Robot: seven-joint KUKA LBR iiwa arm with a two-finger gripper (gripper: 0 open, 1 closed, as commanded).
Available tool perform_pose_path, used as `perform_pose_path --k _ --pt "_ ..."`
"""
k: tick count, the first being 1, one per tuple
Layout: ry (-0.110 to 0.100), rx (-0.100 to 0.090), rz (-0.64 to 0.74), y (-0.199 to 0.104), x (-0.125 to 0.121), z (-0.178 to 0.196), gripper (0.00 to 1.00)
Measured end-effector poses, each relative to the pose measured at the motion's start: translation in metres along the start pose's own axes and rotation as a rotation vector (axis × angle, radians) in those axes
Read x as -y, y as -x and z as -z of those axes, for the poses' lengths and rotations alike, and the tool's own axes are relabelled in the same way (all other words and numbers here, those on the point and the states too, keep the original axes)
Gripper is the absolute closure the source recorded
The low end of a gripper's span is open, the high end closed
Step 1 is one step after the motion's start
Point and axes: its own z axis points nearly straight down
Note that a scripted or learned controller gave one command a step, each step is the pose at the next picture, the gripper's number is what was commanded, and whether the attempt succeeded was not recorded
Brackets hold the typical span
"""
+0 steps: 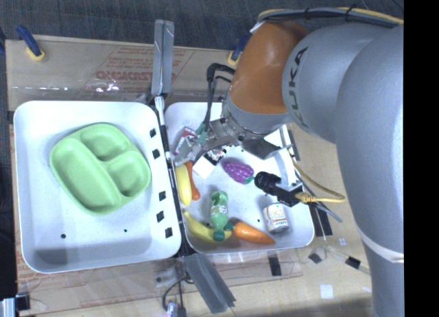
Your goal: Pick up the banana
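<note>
Gripper (194, 145) low in the right bin (302, 237), near its left wall; can't tell how it's set. Banana (184, 184) lies along that left wall, just below the gripper. Green bottle (219, 214), carrot (252, 233), purple grapes (237, 169) nearby.

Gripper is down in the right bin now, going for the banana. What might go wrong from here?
1. The gripper sits at the bin's upper left, while the banana lies at the lower edge, so closing here would likely miss it.
2. The green bottle and a carrot crowd the banana; the fingers might catch those instead.
3. A yellow piece and the purple grapes lie near the gripper and may be grabbed by mistake.
</note>
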Motion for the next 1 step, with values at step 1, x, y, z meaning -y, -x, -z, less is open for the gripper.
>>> perform_pose_path --k 1 --pt "-0.002 0.000 0.123 -0.0593 0.0279 -0.0431 0.00"
